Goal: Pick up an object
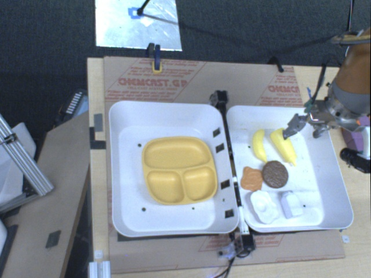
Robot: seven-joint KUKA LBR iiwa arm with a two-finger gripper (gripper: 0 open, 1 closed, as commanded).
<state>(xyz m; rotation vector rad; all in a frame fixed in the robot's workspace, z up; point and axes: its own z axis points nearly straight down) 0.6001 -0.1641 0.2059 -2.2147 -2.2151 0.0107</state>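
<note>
Banana (285,145) nearest gripper (306,124), likely light, stiff, smooth plastic (toy look); grab across its middle; fingers' state: cannot tell.

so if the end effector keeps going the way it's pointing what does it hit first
Probably the right-hand banana: the end effector points down and left at its upper end, though height above it is unclear from this slanted view.

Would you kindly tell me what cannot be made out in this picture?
- Gripper, camera view: too small and blurred to tell its jaws' state.
- Arm: cut off by the right edge.
- White items in the right bin: washed out against it; shapes unclear.
</note>
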